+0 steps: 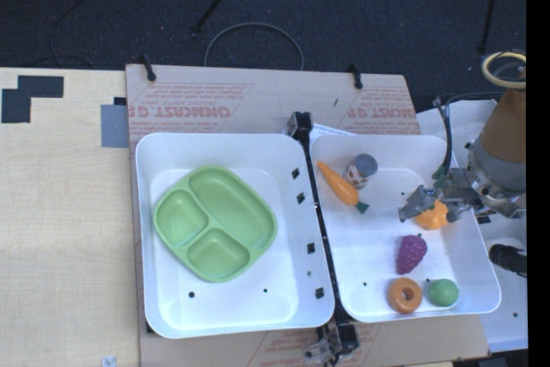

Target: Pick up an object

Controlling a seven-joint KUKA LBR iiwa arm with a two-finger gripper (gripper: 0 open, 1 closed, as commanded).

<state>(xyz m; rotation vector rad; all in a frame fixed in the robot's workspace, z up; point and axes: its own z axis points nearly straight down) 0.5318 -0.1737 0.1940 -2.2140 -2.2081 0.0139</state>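
- Two bins [172, 305] are seen; one green plate [215, 222] lies in the left.
- One carrot [338, 183], figurine [361, 170], grapes [411, 253], doughnut [404, 295] and lime [443, 292] are counted right.
- One orange object [432, 217] is met by the gripper [423, 204]; jaw state cannot be told.

- The arm [505, 152] shows as a wide rounded body near the right bin's right edge, its upper part orange-tan and its lower part grey.
- A pale yellowish ring [503, 66] sits above the orange part.
- Below the grey section the wrist narrows into a cluster of grey and silver metal parts.
- The gripper [418, 204] is small, dark grey and angular.
- A thin black cable [446, 133] curves down beside the arm.
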